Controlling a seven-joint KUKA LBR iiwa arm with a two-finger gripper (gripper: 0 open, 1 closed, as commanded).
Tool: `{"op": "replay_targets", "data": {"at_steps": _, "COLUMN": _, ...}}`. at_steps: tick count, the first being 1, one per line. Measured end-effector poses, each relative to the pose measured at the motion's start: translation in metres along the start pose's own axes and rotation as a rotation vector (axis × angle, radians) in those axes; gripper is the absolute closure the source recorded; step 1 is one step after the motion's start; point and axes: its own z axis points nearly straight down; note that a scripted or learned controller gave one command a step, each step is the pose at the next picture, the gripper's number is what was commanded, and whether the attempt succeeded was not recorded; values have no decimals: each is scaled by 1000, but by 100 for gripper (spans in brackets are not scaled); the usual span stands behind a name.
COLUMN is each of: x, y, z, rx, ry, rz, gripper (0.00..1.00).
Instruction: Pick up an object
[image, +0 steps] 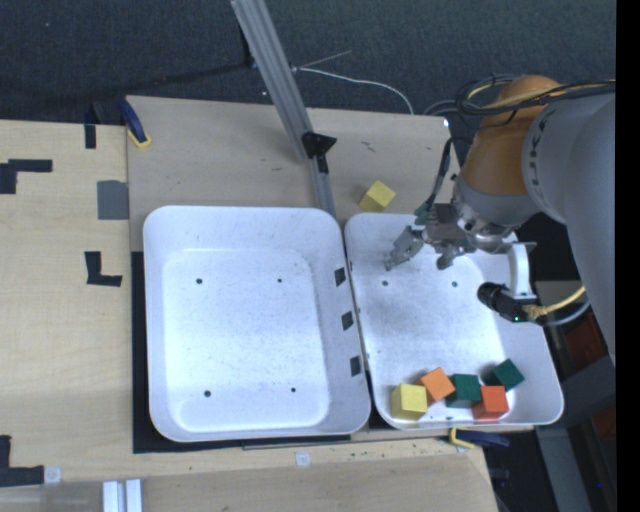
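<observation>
— Blocks first: where do they lie?

— Five small cubes sit bunched at the near edge of the right-hand shallow white bin: a yellow cube nearest the near-left corner, then an orange cube, a dark green cube, a red-orange cube and another dark green cube toward the near-right corner. They touch or nearly touch. Being cubes, none has a long axis; the orange and the far green one sit turned cornerwise to the bin's edges.

— And outside the bins?

— One more yellow cube lies on the wooden bench, just beyond the right bin's far-left corner. The left-hand shallow white bin holds no blocks.

— The gripper?

— The two-finger gripper hangs over the far part of the right bin, fingers spread apart with nothing between them, well apart from the cubes. The grey arm is cut off at the right edge.
</observation>
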Motion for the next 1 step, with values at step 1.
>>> {"op": "replay_targets", "data": {"at_steps": 1, "x": 122, "y": -58, "z": -21, "rx": -3, "ry": 3, "rz": -6, "gripper": 0}}
